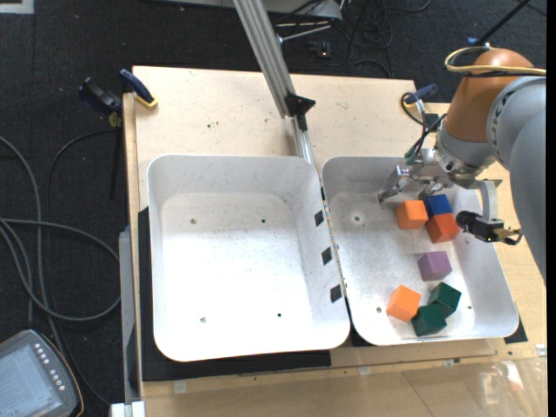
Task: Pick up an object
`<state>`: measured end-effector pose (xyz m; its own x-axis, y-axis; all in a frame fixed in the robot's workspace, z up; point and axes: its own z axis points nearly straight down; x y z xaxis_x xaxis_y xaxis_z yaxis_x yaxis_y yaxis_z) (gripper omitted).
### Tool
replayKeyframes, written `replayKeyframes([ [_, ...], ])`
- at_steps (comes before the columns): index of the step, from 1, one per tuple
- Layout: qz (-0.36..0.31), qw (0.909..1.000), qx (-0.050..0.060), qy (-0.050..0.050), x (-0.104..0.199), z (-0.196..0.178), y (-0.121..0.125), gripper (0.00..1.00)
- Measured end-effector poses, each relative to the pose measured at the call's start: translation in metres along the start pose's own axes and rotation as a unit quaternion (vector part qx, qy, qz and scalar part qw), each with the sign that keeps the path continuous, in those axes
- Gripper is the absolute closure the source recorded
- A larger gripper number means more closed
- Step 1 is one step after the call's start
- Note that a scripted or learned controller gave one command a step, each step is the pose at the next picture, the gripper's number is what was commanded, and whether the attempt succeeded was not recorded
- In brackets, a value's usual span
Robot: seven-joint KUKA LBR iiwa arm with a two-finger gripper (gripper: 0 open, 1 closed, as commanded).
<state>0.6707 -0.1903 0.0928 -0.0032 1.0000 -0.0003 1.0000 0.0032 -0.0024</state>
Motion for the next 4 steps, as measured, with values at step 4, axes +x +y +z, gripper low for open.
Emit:
replayKeyframes([
  [4, -0.002, 1.0000, -0.001, 0.001, 0.044, -0.119, 0.004, 1.00],
])
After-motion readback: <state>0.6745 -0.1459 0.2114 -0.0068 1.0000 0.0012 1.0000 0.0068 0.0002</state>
